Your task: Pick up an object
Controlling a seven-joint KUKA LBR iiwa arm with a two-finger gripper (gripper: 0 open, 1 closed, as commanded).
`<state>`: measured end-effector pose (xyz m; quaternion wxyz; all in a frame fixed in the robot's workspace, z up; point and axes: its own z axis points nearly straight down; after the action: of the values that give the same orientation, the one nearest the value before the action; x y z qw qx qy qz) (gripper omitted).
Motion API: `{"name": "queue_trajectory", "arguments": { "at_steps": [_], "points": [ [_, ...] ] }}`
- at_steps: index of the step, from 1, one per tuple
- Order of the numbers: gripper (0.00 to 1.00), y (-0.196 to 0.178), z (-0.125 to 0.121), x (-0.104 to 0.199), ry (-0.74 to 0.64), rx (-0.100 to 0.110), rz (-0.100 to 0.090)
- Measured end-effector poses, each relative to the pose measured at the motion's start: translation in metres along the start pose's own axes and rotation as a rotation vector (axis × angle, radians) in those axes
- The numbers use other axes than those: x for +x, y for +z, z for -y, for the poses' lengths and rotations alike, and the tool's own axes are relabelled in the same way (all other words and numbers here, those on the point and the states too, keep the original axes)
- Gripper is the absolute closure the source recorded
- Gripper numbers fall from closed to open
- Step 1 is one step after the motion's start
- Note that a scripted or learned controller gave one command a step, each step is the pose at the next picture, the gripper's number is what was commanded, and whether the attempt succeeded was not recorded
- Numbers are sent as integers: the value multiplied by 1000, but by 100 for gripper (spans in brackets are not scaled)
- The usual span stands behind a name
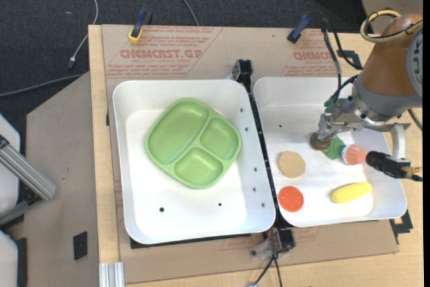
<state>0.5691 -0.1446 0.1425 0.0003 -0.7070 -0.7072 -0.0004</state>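
In the right bin (295, 94) lie a tan round disc (291, 164), an orange-red round piece (291, 198), a yellow oblong piece (351, 192) and a green item with a pink-red end (342, 152). My gripper (325, 136) reaches down from the right, its tip on a small brown object (318, 142) just left of the green item. The arm above hides the fingers' spacing.
The left bin (134, 205) holds a green three-compartment plate (193, 142). A black divider with clamps (243, 69) separates the bins. Blue clips (140, 22) hold the cardboard at the bench's back edge. Cables run along the right side near the arm.
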Motion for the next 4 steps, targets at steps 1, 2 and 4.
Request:
{"name": "queue_trajectory", "arguments": {
  "at_steps": [1, 2, 4],
  "points": [
    [100, -63, 2, -4, 0, -8, 3],
    [100, -77, 1, -4, -1, -4, 2],
    [100, -67, 18, 104, -5, 4, -2]
  ]
}}
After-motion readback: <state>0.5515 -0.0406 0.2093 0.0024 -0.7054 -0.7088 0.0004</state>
